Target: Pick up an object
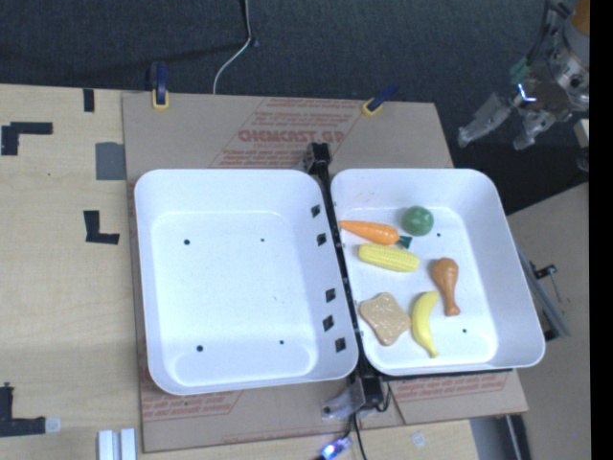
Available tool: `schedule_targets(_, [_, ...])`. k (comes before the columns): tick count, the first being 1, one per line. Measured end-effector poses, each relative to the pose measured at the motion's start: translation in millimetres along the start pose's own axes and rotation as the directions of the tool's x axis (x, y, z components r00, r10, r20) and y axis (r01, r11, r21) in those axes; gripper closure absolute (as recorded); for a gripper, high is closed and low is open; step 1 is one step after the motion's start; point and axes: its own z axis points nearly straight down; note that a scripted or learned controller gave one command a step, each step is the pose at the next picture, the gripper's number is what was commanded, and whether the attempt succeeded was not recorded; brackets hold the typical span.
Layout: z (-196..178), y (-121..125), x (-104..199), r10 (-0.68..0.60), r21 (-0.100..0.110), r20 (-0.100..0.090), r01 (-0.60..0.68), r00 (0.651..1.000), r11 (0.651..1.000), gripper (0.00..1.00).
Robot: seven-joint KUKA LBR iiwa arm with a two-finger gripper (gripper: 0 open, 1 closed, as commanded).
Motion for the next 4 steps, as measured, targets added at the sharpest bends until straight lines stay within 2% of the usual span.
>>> schedule_targets(1, [2,-4,2,0.001,0.023,-0.005,-0.001,1.0,1.0,1.0])
schedule_targets(2, [129,-17,71,-0.002,0.032,-0.011,0.002,1.0,0.999,1.0])
schedule_targets(3, [63,-55,123,-0.003,0.018,-0.01,0.003,1.0,1.0,1.0])
schedule_targets(4, [-18,-66,165,-0.003,0.013,-0.008,0.003,1.0,1.0,1.0])
